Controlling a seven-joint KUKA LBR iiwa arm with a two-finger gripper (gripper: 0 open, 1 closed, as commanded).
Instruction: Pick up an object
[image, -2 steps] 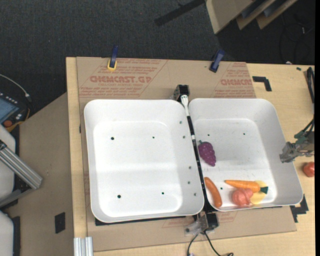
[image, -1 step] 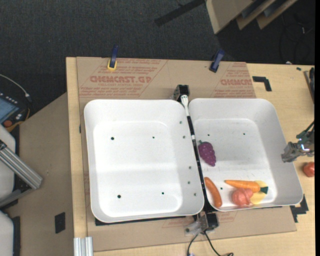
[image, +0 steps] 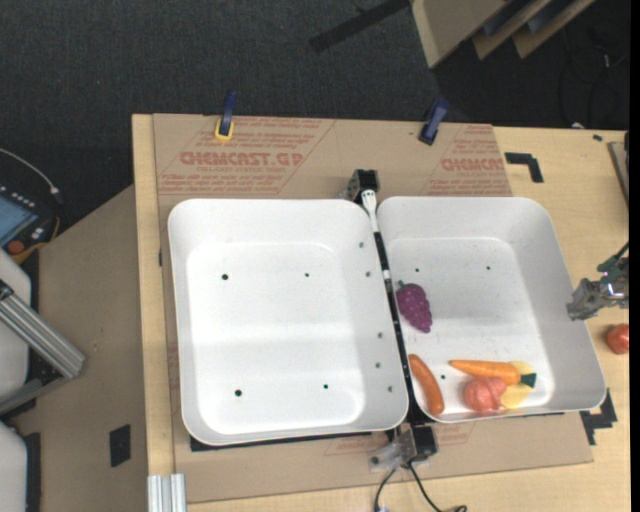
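Gripper (image: 590, 297), finger state unclear, hovers at right bin (image: 560, 250) edge; should drop squarely over carrot (image: 484, 369) w/ clearance from neighbours.

Dark carpet floor (image: 150, 60); cardboard-covered bench (image: 300, 140); wooden furniture (image: 500, 25) top right.

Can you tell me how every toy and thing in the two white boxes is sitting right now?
Purple grapes: lying in the right bin, near the divider.
Carrot: lying flat, near the front edge.
Red sausage: lying slanted, front left corner.
Pink fruit: resting under the carrot.
Yellow piece: touching the pink fruit.
Left bin: sitting flat.
Gripper: at the right bin's right rim, holding nothing.
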